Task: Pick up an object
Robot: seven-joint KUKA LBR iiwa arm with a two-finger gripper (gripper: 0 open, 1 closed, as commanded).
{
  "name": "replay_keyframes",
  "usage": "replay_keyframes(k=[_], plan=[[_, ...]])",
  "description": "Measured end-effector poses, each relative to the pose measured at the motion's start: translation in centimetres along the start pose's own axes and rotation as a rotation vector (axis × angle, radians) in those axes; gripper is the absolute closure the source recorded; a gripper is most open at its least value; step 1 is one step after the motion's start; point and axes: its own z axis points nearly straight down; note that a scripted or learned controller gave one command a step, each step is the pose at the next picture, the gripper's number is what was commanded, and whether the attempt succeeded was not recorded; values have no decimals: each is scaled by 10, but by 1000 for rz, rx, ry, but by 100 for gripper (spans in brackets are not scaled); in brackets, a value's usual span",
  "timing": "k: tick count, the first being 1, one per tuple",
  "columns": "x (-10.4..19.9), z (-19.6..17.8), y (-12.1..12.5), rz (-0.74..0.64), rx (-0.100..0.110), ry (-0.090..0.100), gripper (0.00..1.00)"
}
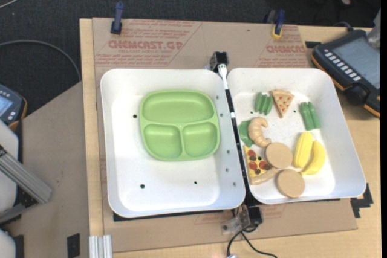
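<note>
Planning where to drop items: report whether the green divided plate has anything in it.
Empty. The green divided plate in the left bin shows three bare compartments.

Two white bins sit side by side on a brown board. The left bin [121, 178] has a green three-compartment plate [179, 124] lying flat in the middle. The right bin [338, 172] is full of toy food: a pizza slice [282, 101] up top, green bean pods [263, 103] beside it and another green pair [309, 115] to the right, a croissant [259, 131], bananas [308, 153], two round tan cookies [279, 155] [290, 183], and a pepperoni pizza wedge [259, 166] touching the lower cookie.
</note>
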Motion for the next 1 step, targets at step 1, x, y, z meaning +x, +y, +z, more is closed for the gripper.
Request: replay_keyframes(k=[1], plan=[[59, 3, 66, -5, -5, -2, 100]])
